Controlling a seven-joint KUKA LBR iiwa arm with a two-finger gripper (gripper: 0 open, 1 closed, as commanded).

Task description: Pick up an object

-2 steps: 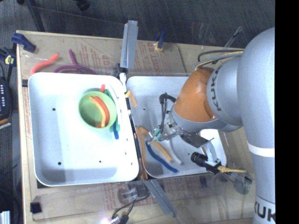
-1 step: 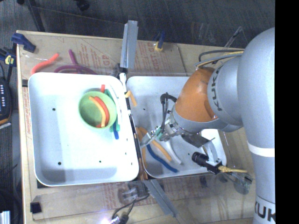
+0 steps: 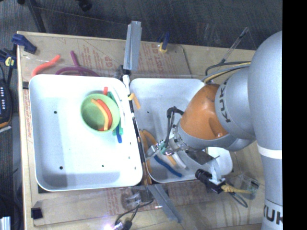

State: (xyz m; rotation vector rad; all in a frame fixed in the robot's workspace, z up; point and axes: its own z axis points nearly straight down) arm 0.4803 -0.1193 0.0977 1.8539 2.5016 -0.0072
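My gripper (image 3: pixel 162 150) reaches down into the near left part of the right bin (image 3: pixel 158 92), under the orange wrist band (image 3: pixel 204 116). A blue strip-shaped object (image 3: pixel 169 167) lies on the bin floor just below the gripper. Just left of the gripper, an orange-brown curved object (image 3: pixel 147 138) rests against the bin's left wall. Something small and teal shows at the gripper's tip, and I cannot make out what it is. In the left bin (image 3: pixel 57 143) a green bowl (image 3: pixel 92 114) holds red, orange and yellow pieces, with a blue and green piece (image 3: pixel 118 134) at its right edge.
A white round object (image 3: pixel 221 161) lies under the arm at the right bin's near right corner. The divider between the bins runs close to the gripper's left. Cables, clamps and red and purple tubes lie on the bench around the bins.
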